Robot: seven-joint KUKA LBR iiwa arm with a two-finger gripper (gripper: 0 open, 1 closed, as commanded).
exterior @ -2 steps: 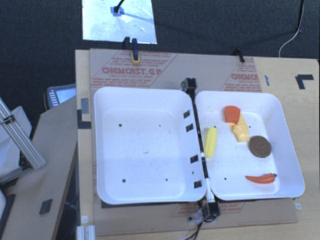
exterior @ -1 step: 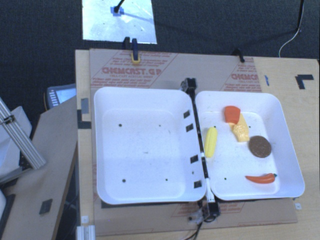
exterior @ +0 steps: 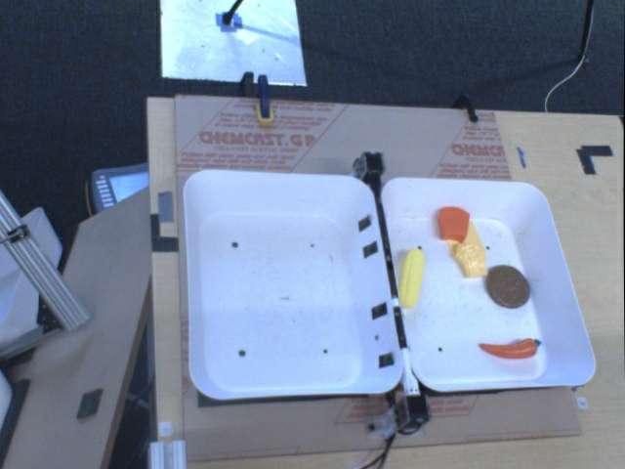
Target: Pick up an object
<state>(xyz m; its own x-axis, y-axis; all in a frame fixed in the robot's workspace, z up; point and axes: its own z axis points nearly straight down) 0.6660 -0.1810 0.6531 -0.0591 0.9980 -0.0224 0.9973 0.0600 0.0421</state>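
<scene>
Two white bins sit side by side at frame centre: the left bin [exterior: 283, 281] and the right bin [exterior: 562, 291], which holds five things. They are one yellow corn cob [exterior: 412, 277] lying along its left wall, one orange block [exterior: 452, 224] at upper middle touching one pale yellow piece [exterior: 472, 253] just below it, one round brown disc [exterior: 508, 286] to the lower right of that, and one red-orange chili [exterior: 509, 349] lying flat near the bottom edge.

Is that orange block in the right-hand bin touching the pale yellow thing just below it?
Touching. The camera view shows the orange block overlapping the top edge of the pale yellow toy, with no white of the right bin between them.
</scene>
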